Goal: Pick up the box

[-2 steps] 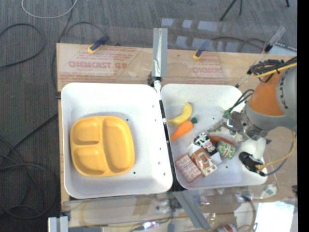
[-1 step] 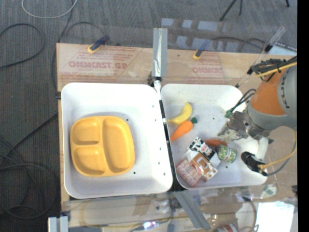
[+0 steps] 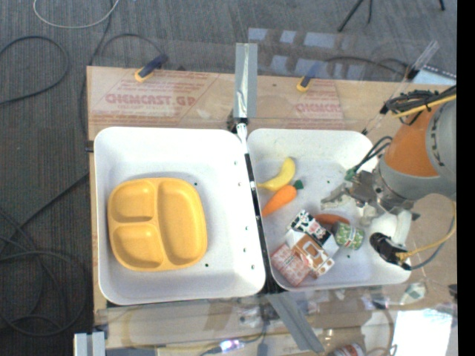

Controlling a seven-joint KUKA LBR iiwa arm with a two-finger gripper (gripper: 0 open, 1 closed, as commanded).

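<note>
Several small boxes lie in the front of the right bin (image 3: 312, 141): a black-and-white patterned carton (image 3: 306, 225), a brown and orange box (image 3: 315, 255) just in front of it, and a pinkish packet (image 3: 286, 266) at the front wall. My gripper (image 3: 344, 192) hangs low over the right half of this bin, reaching in from the right under the orange wrist band (image 3: 417, 148). It is behind and to the right of the boxes, apart from them, with nothing visibly held.
A banana (image 3: 280, 175) and a carrot (image 3: 278, 198) lie near the bin divider. A red item (image 3: 332, 219) and a green can (image 3: 349, 236) sit between the boxes and the gripper. The left bin (image 3: 171, 143) holds a yellow divided plate (image 3: 157, 222).
</note>
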